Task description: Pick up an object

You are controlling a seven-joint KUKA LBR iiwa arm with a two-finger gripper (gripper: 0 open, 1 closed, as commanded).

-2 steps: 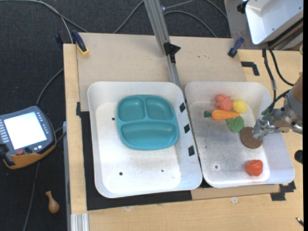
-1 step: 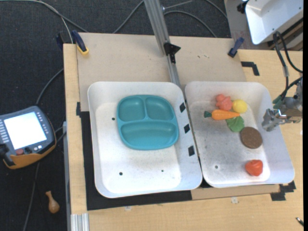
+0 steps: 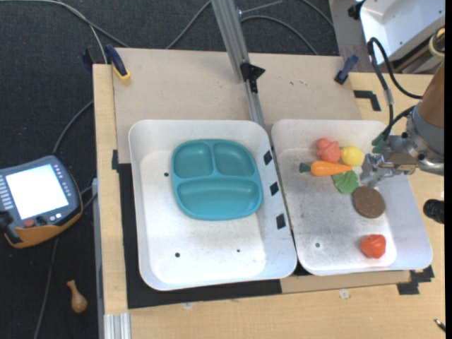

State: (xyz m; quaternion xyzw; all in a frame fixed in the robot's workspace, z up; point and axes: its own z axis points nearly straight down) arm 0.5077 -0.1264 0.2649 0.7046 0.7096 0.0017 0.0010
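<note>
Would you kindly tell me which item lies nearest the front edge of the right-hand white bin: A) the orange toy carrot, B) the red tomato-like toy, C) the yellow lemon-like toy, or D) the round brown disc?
B: the red tomato-like toy sits lowest in the right-hand white bin, below the round brown disc, while the orange toy carrot and yellow lemon-like toy lie farther back.

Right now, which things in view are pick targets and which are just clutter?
In play, right bin: carrot, lemon, pink piece, green piece, brown disc, tomato; gripper above them.

Lying about: blue divided plate in left bin, tablet, blue clamps.
</note>
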